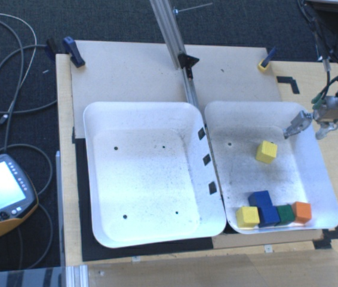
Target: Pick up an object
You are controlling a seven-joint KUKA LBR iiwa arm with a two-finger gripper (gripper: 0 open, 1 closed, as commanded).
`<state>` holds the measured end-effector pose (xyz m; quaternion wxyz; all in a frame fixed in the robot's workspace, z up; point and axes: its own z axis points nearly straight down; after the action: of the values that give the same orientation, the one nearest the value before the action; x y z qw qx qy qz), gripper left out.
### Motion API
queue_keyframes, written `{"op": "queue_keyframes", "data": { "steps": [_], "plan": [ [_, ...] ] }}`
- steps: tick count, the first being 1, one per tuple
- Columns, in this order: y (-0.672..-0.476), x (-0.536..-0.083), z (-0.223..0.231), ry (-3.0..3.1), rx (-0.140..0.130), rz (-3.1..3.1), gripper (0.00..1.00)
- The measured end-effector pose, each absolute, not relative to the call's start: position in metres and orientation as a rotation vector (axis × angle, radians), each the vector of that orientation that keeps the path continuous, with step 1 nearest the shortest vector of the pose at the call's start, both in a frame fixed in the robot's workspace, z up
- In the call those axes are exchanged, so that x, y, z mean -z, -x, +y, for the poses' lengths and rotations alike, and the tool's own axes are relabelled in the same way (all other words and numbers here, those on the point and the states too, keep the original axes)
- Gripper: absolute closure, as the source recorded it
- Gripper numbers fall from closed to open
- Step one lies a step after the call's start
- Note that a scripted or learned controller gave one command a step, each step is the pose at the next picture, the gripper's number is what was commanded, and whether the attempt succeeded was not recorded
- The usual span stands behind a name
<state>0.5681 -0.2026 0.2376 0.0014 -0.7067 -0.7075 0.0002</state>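
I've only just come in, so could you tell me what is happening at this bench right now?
A robot arm reaches in from the right, its open gripper above the right bin's far right rim, holding nothing. A lone yellow cube sits mid-bin; another yellow cube, a blue block, a green cube and an orange cube cluster at the near edge.

The robot's gripper [310, 130] is a compact grey-metal unit with two slim silver fingers [294, 126] and a pale, blocky body above them. Thin dark cables loop along the wrist at the frame's right edge, beneath a black housing with a grey panel.
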Motion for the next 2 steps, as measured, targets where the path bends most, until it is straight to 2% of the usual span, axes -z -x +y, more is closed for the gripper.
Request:
{"op": "queue_keyframes", "data": {
  "steps": [1,2],
  "plan": [
    [-0.600,-0.121,-0.170,2.212,-0.005,-2.219,0.00],
    [-0.589,-0.098,-0.149,2.215,-0.003,-2.220,0.00]
  ]
}}
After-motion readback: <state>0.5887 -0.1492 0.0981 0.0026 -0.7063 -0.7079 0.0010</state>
